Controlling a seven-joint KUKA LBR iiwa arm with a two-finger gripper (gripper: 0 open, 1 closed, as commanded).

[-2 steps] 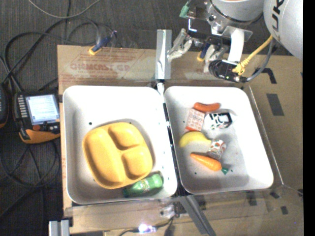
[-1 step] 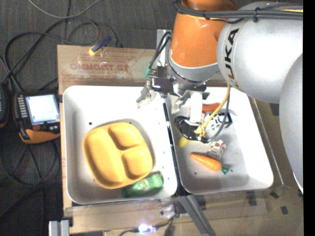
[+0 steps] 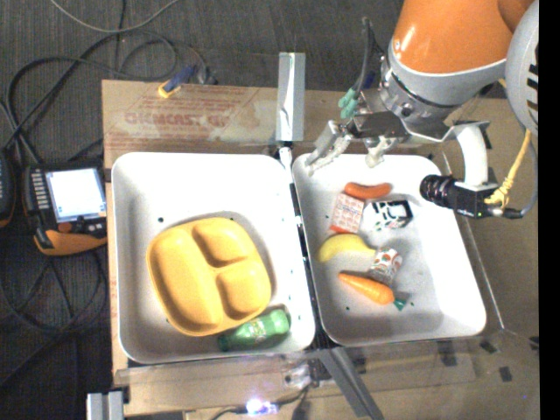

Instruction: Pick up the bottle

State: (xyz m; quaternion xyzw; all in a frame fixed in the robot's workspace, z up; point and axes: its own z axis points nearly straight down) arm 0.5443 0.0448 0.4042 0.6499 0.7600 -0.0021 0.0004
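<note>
Two bins lie under the camera view, and the green bottle [image 3: 255,329] rests on its side at the near edge of the left bin [image 3: 131,182], just beside the yellow tray [image 3: 210,274], so the pick looks wholly undone. The gripper [image 3: 350,151] hangs over the far rim of the right bin [image 3: 455,313], well apart from it, its fingers seemingly spread and holding nothing

The bench [image 3: 131,94] carries a flattened cardboard sheet [image 3: 192,116] (printed with faded red lettering) at its far side. Two shallow white bins sit side by side on it, the left bin [image 3: 131,234] touching the right bin [image 3: 455,296] along their shared edge.
</note>
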